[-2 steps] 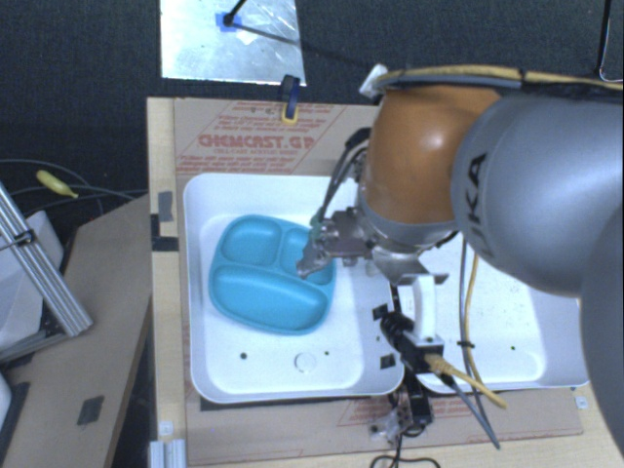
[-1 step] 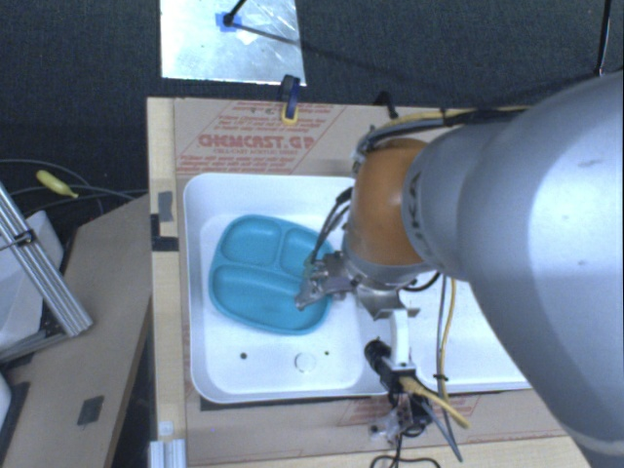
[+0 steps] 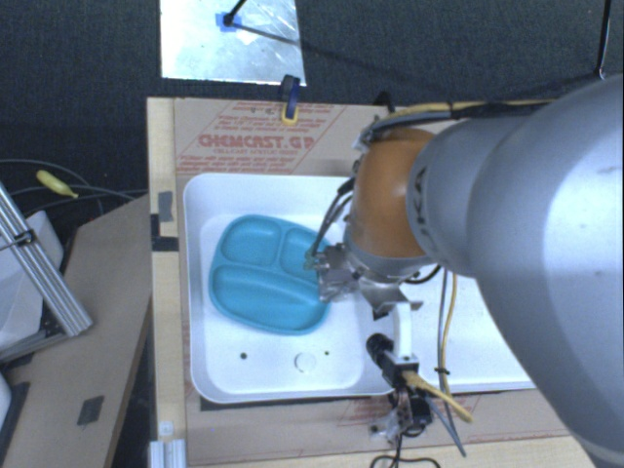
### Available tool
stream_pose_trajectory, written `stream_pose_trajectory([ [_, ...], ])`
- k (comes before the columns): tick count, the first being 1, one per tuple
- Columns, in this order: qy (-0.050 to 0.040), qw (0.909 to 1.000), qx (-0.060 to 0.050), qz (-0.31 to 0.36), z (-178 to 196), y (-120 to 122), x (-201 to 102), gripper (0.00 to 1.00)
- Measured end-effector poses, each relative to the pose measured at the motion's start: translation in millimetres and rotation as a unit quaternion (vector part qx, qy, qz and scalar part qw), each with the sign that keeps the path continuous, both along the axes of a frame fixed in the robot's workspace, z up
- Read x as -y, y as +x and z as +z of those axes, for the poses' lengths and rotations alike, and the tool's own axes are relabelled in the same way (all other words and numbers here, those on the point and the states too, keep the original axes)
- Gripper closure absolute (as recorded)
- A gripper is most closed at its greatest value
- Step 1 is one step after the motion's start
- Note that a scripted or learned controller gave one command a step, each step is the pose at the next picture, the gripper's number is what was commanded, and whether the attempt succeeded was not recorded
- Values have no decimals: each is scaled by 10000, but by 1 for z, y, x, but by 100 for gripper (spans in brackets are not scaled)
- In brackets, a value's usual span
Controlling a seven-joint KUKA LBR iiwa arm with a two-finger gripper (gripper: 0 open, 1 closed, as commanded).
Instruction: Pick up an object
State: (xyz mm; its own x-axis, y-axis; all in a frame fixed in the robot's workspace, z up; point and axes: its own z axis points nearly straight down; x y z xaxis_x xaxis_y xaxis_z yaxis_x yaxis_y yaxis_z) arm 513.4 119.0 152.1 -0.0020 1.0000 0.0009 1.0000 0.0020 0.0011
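1 blue tray (image 3: 263, 276) in left bin (image 3: 200, 291)

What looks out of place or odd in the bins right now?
Nothing looks spilled or broken. The blue divided tray lies flat in the left bin, turned at a slant to the bin's walls rather than square with them. The gripper sits at the tray's right edge, under the arm's orange band.

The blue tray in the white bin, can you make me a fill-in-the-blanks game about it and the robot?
1. The divided tray in the left bin is colored ____.
2. The tray is split into ____ compartments.
3. The band above the arm's wrist is colored ____.
4. The gripper is at the tray's ____ edge in the camera view.

Missing words: blue; three; orange; right
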Motion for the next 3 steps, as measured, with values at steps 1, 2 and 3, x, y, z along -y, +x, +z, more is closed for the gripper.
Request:
stream_pose_trajectory([
  [1,-11,10000,45,-32,86,24,60,100],
  [2,18,9999,98,13,258,-24,71,100],
  [3,6,10000,20,30,268,-27,27,100],
])
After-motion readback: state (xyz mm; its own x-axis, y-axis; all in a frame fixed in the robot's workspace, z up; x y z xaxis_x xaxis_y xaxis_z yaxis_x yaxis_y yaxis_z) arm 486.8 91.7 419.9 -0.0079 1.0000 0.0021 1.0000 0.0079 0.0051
